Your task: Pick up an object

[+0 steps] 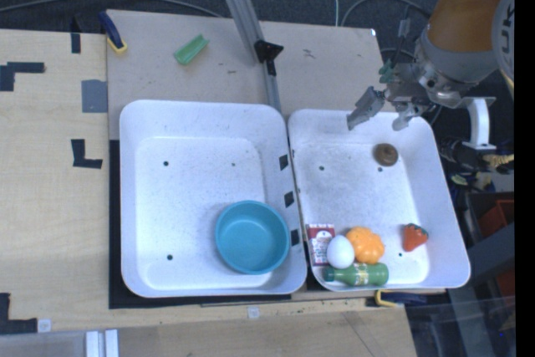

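A: The tool [383,114] hangs over the far edge of the right bin [435,180], its two fingers spread apart with nothing between them.

B: So it is released. What lies closest to it?

A: A small brown round object [385,153] sits just below and toward the near side of the tool, alone on the bin floor. The other candidates are well apart from it, clustered at the bin's near edge: a white egg [340,252], an orange toy fruit [366,243], a green bottle [359,274] lying flat, a small red carton [320,242] and a strawberry [415,237]. The blue bowl [252,236] rests in the left bin [150,180], farther off again.

B: Which would an observer pick?

A: Probably the brown piece. It stands clear of walls and neighbours, so the fingers could straddle it without bumping anything. The tool would do well to centre directly above it, descend straight with the fingers kept wide, and close only when the tips sit low beside it.

B: And the risk?

A: It looks low and rounded, so a shallow closure may slip over its top.
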Robot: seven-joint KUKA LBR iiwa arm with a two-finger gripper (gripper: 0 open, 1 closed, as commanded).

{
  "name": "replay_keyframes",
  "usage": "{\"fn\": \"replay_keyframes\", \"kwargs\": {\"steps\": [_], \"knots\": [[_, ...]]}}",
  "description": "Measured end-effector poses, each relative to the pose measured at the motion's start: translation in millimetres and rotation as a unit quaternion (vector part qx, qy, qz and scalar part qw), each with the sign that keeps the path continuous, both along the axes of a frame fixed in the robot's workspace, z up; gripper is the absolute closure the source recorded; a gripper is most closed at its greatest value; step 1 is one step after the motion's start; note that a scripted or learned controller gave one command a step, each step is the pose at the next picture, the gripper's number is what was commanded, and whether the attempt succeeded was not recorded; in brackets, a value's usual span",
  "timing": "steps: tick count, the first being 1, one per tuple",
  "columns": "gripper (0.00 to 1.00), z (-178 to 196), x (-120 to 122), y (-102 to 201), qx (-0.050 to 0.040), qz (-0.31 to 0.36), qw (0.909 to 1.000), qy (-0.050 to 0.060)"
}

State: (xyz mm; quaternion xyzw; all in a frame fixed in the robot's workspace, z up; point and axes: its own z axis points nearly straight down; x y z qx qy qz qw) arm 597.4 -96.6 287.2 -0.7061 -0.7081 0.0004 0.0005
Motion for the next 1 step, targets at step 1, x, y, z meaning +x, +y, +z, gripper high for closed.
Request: {"fn": "replay_keyframes", "kwargs": {"steps": [1], "knots": [[0.0,0.1,0.0,-0.1,0.0,0.0,1.0,0.0]]}}
